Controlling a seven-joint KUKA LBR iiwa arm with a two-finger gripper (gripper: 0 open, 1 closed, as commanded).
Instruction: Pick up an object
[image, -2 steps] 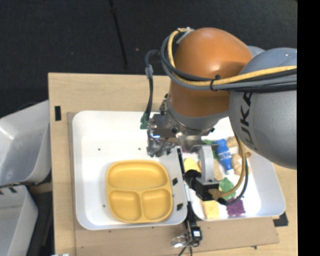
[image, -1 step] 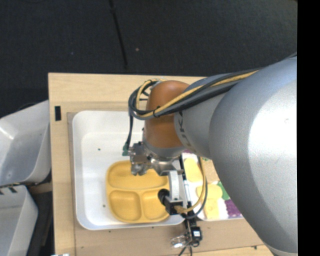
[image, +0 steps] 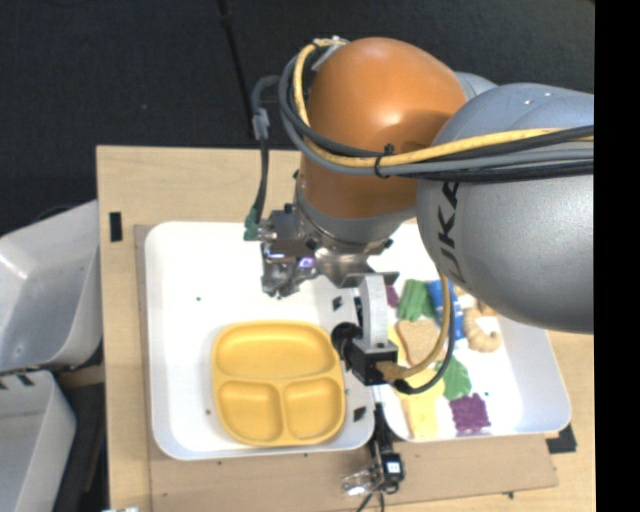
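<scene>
Hovering above the left bin (image: 180, 300), my hand (image: 282, 280) hangs over bare white floor just beyond the far rim of the yellow tray (image: 277, 382). My own wrist covers it, so I cannot tell whether it is spread or pressed together. Nothing shows in its grip. The tray is the only thing to pick in this bin; the small pieces, a tan slice (image: 418, 338) and a purple cluster (image: 468, 410) among them, lie in the right bin (image: 540, 390). Dropping straight down, I judge I would close on nothing. Going for the tray risks a slip, since it looks broad, shallow and smooth, and a poor bite on its rim could tip it.
</scene>
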